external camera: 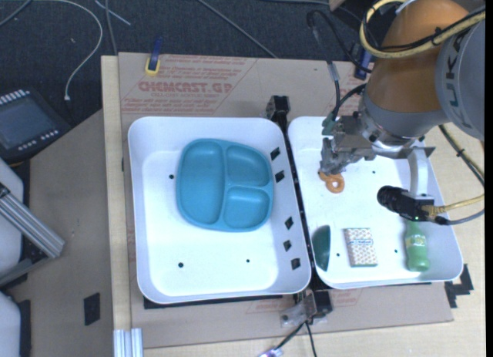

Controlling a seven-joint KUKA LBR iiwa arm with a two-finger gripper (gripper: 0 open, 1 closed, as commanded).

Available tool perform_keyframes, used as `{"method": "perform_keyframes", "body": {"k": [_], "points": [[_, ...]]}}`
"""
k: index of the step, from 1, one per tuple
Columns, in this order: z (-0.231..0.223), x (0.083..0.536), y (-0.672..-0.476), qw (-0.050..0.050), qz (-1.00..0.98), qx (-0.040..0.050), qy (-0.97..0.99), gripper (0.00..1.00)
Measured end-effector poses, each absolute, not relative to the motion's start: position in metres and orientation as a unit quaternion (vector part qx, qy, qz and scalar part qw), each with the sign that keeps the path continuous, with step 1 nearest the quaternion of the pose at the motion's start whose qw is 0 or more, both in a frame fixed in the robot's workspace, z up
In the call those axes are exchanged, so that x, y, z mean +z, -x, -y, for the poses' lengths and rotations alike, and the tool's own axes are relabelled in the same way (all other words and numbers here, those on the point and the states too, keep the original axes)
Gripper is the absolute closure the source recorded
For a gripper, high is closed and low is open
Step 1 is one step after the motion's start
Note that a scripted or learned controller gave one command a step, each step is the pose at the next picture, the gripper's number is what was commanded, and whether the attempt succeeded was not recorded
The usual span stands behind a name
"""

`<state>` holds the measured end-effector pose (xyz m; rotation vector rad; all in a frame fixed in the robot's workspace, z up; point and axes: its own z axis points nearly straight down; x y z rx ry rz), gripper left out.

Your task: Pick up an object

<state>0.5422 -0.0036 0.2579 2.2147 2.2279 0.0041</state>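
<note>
The gripper [332, 169] is positioned low over the right bin [362, 210], in the part farthest from the camera and on the side toward the left bin [154, 220]. Whether it is open or closed cannot be told from this view, and nothing is seen held. The nearest candidate is judged to be the small orange ring [334, 185], which lies on the bin floor directly under the gripper tip, a little to its camera-near side. The ring is round, so no long axis needs to be matched. Three further items lie well apart from the gripper along the near wall: a dark green object [321, 246], a patterned block [360, 246] and a green bottle [417, 250]. The left bin, on the gripper's far side from the arm, holds a blue divided plate [225, 185].
</note>
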Motion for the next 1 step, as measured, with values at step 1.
{"method": "perform_keyframes", "body": {"k": [1], "points": [[-0.0515,0.2348,-0.5413,-0.003,-0.709,-0.0009,-0.705,1.0]]}}
